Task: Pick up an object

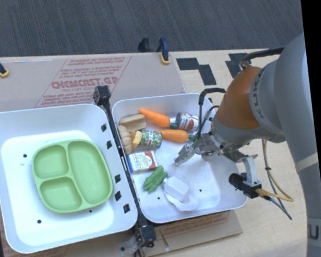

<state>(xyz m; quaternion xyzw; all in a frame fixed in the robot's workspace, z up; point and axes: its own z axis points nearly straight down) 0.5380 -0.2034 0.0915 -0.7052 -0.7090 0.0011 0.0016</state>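
My gripper [186, 152] hangs over the middle of the right bin [229, 200], reaching in from the right. It is open with nothing between its fingers. Just beyond it lie an orange carrot [175, 135] and a small jar [186, 121]. A second carrot [154, 117] lies at the back, and a green-labelled bottle [148, 139] lies to the left. A red and white box [142, 161], a green pea pod [154, 179] and a white crumpled item [178, 191] sit lower left of the gripper.
The left bin [16, 228] holds a green divided plate [72, 175]. A tan bread-like piece [131, 122] rests at the right bin's back left. A black divider [118, 158] with clips runs between the bins. My arm's grey and orange body [250, 109] overhangs the right bin's right side.
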